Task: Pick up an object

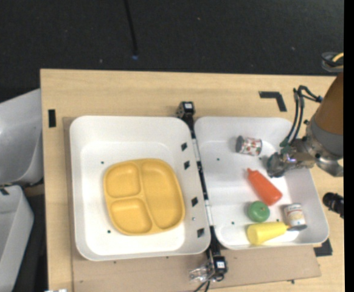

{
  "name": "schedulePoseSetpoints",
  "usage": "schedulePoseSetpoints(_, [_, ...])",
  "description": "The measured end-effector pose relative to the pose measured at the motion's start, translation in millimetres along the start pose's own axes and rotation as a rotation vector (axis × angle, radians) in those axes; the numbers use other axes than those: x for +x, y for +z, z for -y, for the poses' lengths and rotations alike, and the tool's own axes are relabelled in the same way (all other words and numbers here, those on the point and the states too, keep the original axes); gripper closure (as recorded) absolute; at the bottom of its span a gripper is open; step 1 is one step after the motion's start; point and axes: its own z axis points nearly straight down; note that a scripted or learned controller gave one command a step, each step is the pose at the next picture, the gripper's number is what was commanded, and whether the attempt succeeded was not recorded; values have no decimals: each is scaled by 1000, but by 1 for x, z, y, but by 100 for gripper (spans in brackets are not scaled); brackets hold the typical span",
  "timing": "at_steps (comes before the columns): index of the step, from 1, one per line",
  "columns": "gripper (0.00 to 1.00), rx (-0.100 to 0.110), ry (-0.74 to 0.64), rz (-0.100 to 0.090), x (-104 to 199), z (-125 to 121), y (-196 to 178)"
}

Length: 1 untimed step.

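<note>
So my gripper (277,163) is hovering low in the right bin (225,224), just above the orange carrot (264,186), with nothing between the fingers that I can see. Below it sit a green ball (258,211), yellow cone (266,232) and small can (294,215); a yellow tray (143,196) sits in the left bin (89,236).

Arm (329,117) cut off at the frame's right side; only wrist section and orange band visible. Gripper (276,163) dark and blurred over the right bin (225,132) near its far right corner; finger state unreadable. Small can (249,145) label too small to read. Second small can (294,215) near the bin's right wall, label illegible. Tabletop (134,90) near edge cropped at frame bottom.
</note>
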Motion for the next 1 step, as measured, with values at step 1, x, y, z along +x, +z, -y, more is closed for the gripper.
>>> schedulePoseSetpoints(1, [100, 1, -1, 0, -1, -2, -31])
